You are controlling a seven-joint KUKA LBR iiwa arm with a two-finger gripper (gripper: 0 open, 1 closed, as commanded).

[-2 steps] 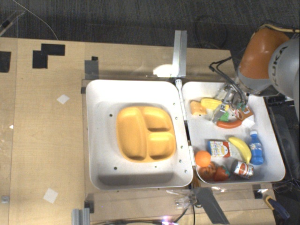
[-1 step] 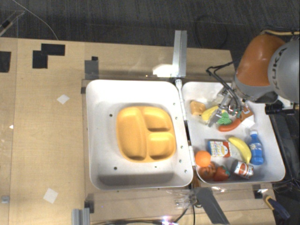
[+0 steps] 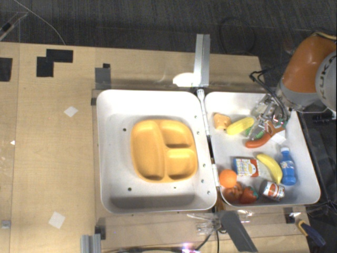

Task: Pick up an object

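A: Where is the end effector (image 3: 267, 117) now?

B: It hangs low in the right bin (image 3: 303, 141), near the far side. I cannot tell how it stands, closed or apart — metal parts and cables hide it. Just under it lies a red chili pepper (image 3: 265, 137) with a green stem, and beside that, to the left, a yellow corn cob (image 3: 239, 126).

A: Which one looks like the target?

B: I judge the pepper or the corn, because they are nearest. Both look like plastic toy food — light, stiff and smooth, so a little slippery. The pepper is thin and curved; I would take it across the thick middle. The corn is rounder, and its bumpy skin should give better hold.

A: And further out?

B: A small orange-yellow piece (image 3: 221, 121) near the divider, then a banana (image 3: 269, 167), a blue bottle (image 3: 287, 166), a small carton (image 3: 245, 166), an orange (image 3: 228, 178) and a can (image 3: 272, 190) toward the near side. The left bin (image 3: 113, 115) carries a yellow divided tray (image 3: 162, 149).
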